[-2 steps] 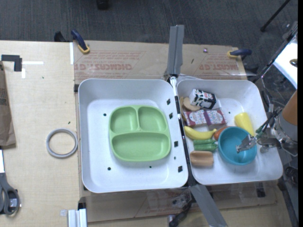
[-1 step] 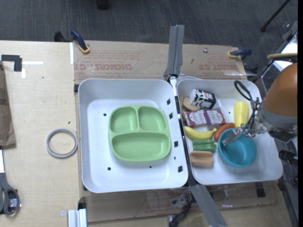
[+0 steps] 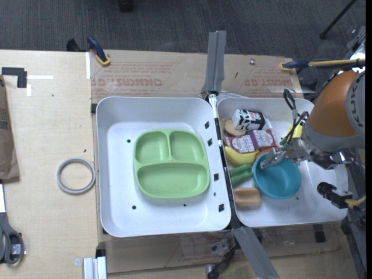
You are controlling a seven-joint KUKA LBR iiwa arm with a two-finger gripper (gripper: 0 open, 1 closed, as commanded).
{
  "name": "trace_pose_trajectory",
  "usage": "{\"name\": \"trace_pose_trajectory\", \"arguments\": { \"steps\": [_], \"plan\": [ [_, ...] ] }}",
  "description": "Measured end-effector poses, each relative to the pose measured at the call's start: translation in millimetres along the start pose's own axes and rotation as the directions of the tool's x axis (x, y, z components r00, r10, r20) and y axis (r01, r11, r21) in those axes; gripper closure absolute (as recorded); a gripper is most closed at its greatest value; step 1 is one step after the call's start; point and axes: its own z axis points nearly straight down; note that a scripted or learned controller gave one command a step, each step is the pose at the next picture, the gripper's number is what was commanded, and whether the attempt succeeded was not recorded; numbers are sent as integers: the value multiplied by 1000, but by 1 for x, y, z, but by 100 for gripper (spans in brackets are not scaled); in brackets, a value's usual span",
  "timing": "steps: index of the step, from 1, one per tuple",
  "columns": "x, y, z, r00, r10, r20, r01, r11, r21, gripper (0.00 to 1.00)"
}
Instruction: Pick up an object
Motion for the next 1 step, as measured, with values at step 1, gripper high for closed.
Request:
{"name": "trace_pose_trajectory", "arguments": {
  "steps": [1],
  "plan": [
    [-33, -69, -29, 985, -170, -1, 170, 985, 1, 0]
  ]
}}
